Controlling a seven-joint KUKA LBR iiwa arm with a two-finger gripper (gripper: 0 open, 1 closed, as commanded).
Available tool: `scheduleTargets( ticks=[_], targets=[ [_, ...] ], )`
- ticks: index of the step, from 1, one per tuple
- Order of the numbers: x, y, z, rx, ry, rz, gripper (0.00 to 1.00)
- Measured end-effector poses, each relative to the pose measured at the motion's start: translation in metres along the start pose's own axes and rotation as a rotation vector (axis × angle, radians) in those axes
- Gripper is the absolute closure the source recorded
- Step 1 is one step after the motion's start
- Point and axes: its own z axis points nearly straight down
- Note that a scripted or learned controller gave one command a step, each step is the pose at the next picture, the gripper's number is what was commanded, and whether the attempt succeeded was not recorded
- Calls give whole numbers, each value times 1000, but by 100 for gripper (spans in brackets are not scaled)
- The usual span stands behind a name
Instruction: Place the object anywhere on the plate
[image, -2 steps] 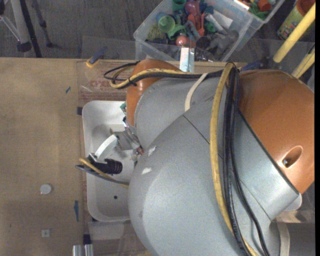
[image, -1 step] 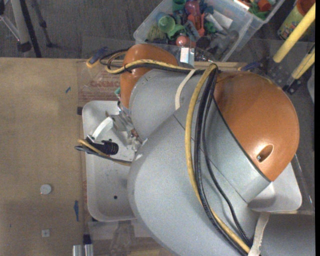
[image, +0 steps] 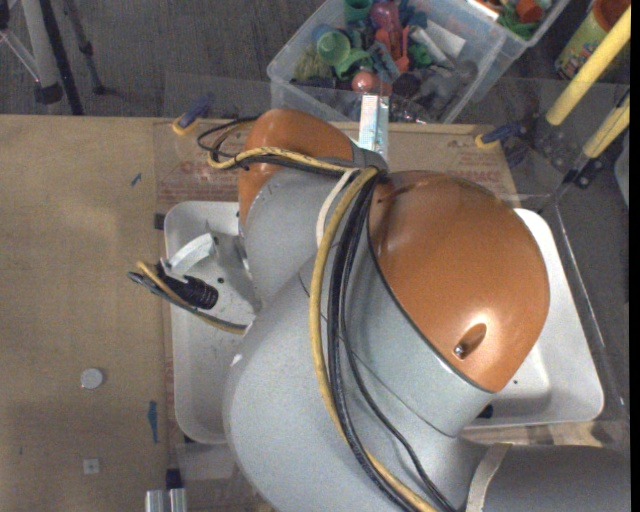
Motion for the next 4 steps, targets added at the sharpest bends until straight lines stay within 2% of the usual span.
scheduleTargets(
  ticks=[1,2,3,4],
  targets=[
    [-70,34,-8,1,14,-73,100],
    [28,15,-31,-2,-5,-171,100],
    [-40,-7,-1,-2,1,-29,100],
    [23,39,-72,-3,-4,-14,100]
  ],
)
